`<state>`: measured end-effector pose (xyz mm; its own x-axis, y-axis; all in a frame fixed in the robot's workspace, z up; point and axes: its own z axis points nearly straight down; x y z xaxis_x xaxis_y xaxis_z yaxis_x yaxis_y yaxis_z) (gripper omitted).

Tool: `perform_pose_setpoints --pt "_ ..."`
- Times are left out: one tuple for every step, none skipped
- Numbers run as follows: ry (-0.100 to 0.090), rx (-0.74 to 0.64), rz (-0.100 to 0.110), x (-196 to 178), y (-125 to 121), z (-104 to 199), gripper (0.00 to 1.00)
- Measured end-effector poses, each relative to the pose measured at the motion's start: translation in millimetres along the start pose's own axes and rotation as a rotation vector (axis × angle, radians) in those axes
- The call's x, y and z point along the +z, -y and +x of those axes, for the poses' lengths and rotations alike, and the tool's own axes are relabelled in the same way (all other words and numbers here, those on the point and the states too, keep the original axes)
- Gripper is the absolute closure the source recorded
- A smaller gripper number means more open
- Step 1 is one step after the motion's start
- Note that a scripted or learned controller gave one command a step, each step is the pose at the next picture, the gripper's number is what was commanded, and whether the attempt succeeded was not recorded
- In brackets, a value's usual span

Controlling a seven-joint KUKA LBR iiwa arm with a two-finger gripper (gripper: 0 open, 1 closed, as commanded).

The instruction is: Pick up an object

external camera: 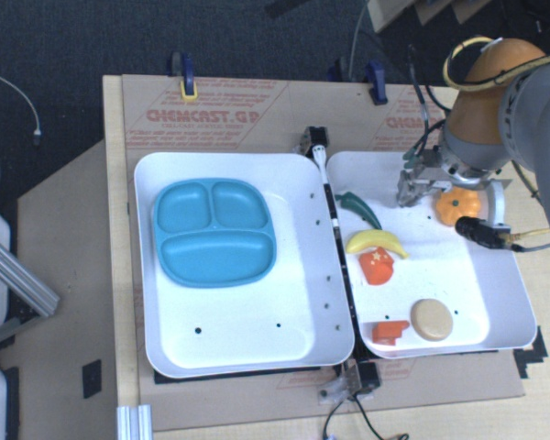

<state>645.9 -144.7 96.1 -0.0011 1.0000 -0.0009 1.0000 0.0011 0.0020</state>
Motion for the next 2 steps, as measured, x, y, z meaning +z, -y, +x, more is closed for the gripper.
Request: perform_pose_setpoints --pt "0.001 0.0 -0.005 -55.4 7.1 5.0 1.0" --pt "0.001 -0.001 -0.007 -111.5 12.7 11.8 1.0"
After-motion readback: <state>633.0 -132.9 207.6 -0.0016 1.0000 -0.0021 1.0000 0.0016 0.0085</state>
